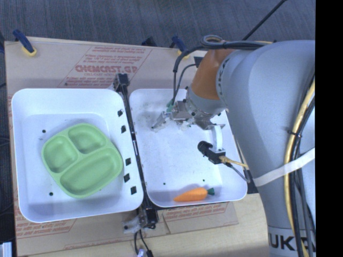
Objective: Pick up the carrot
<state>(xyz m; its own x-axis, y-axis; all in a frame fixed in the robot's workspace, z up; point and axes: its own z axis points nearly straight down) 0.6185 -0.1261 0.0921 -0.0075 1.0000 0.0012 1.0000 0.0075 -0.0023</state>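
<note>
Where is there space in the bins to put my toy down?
The right bin has bare floor in its middle, between the gripper at the top and the carrot along the bottom edge. The left bin is crowded: the green plate fills most of it, leaving strips around the walls.
</note>
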